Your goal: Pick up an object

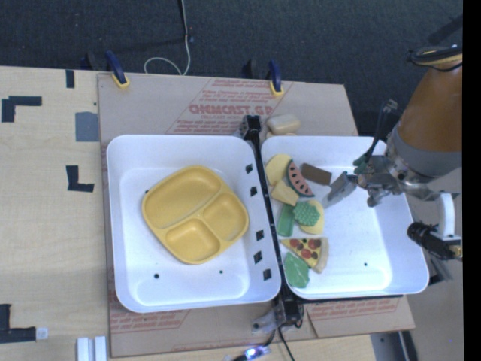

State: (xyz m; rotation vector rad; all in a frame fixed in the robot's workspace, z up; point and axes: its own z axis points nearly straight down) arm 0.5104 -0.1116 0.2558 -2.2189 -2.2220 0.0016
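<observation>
Toy food heap (299,216) sits at right bin's (376,277) left wall: watermelon slice, pizza slice, green and yellow pieces. Hand (353,185) hovers beside it, fingers apart, holding nothing. Left bin has yellow tray (195,213). Wood worktop (45,224), cardboard underlay.

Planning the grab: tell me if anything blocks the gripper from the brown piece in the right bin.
Nothing visible does. The gripper hangs over bare floor of the right bin, and the brown piece lies just to its left, at the pile's near edge.

Dark carpet floor (301,21) behind a pale wooden bench (45,201)
</observation>
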